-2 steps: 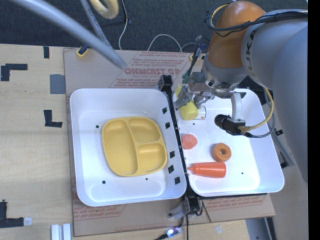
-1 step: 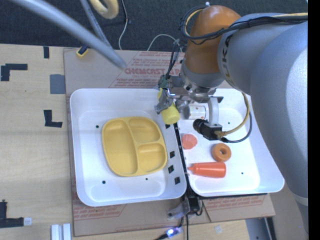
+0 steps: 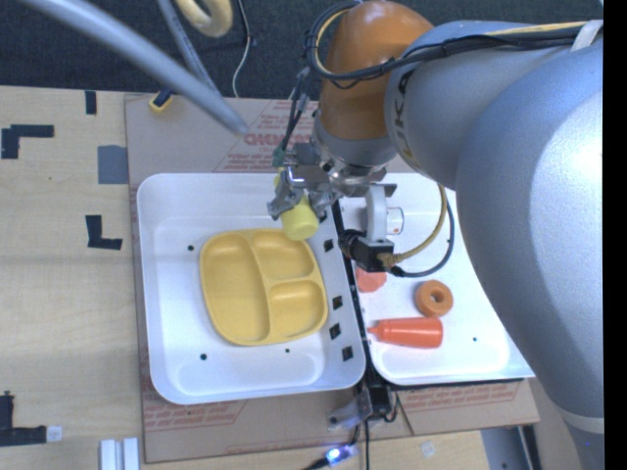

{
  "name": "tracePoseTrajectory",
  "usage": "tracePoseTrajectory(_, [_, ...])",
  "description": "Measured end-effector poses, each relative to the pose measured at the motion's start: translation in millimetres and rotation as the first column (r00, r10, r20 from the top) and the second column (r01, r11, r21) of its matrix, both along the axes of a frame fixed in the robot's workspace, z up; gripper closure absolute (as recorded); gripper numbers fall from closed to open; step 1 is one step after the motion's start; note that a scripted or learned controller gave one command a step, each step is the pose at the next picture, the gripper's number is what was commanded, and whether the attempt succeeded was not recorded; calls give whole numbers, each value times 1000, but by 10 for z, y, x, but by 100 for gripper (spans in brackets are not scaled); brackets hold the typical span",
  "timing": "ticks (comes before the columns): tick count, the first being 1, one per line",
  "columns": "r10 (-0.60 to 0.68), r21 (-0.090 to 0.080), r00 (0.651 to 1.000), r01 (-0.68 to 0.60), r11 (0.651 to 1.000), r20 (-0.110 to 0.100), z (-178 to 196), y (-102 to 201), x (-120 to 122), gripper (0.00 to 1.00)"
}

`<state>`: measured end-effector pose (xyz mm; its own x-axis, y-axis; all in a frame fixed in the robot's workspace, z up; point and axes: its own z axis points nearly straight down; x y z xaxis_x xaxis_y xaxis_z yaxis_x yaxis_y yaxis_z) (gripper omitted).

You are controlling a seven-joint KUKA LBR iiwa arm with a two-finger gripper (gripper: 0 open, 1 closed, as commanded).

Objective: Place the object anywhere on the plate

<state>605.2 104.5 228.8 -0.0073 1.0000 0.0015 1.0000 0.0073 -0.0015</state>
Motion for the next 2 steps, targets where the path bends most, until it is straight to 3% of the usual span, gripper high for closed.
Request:
tracePoseTrajectory(1, [0,0,1000,0,1000,-1,68,526,-71,100])
tracePoseTrajectory(2, [-4,-2,1000,4,1000,-1,66,489,-65,0])
